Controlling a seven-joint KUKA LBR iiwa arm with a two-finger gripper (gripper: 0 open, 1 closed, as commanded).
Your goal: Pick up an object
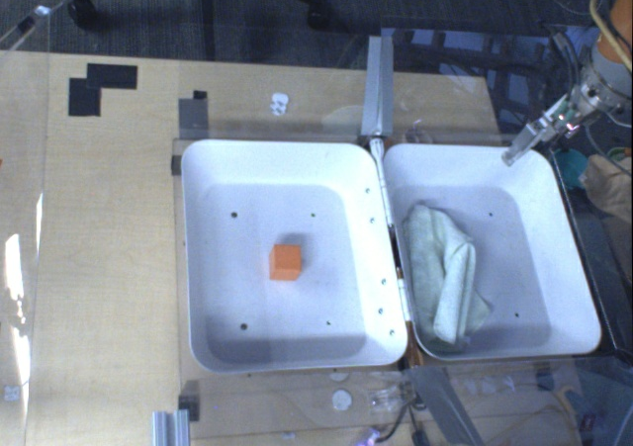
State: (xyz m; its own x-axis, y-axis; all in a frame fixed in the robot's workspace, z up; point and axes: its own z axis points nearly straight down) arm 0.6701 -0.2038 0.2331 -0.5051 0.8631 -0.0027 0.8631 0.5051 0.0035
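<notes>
Down at the near edge, both white bins sit side by side on the wooden bench, rims touching along the middle. Left bin first: one small orange cube sits alone just left of centre on its floor, flat on one face, bright against the white, nothing touching it. Over to the right bin, and a crumpled pale cloth lies heaped along its left half, running from mid-floor toward the near wall. Up at the far right corner of that bin, the gripper hangs over the rim, well apart from cube and cloth alike; whether it is open or closed I cannot tell from this angle.
</notes>
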